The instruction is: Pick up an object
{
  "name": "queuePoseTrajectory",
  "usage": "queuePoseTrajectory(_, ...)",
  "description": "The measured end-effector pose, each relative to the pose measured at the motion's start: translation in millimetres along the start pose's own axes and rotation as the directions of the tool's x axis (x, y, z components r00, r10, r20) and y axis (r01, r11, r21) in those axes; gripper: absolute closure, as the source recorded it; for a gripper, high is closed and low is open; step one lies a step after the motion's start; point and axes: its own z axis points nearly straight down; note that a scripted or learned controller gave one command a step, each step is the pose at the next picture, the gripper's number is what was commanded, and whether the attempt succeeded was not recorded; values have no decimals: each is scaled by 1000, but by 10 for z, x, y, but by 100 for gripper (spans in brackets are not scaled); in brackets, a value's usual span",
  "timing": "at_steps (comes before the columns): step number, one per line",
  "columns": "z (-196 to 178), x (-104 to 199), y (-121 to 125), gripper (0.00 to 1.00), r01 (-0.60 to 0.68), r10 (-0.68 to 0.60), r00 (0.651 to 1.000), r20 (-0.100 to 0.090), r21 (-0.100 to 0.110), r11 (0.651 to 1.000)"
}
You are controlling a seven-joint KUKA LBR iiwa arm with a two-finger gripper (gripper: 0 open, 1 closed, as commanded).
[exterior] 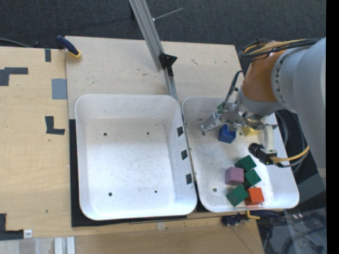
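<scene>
Gripper [226,121] low in right bin [209,181]; blue cube [226,135] directly beneath/touching; finger spread can't be told.

A pale wooden bench [32,157] with grey tape marks [59,88] stands on dark carpet [69,9].

A grey KUKA iiwa robot arm [304,73] with smooth, rounded metal housing carries a broad orange band [259,78] just above its wrist. Thin yellow and black cables [265,46] loop over the top of the band, and another black-and-yellow cable [288,160] curls beside a small black connector [257,151] below the wrist. The two-finger gripper [214,121] is built of pale grey metal parts, with small green details at its base.
</scene>
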Motion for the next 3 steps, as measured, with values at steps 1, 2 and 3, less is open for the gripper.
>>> queuePoseTrajectory(1, -78, 5, 0, 100, 1, -1, 1000, 0, 1, 1000)
queuePoseTrajectory(2, -587, 26, 123, 100, 0, 0, 1000, -6, 19, 1000)
queuePoseTrajectory(3, -1210, 27, 206, 100, 0, 0, 1000, -5, 16, 1000)
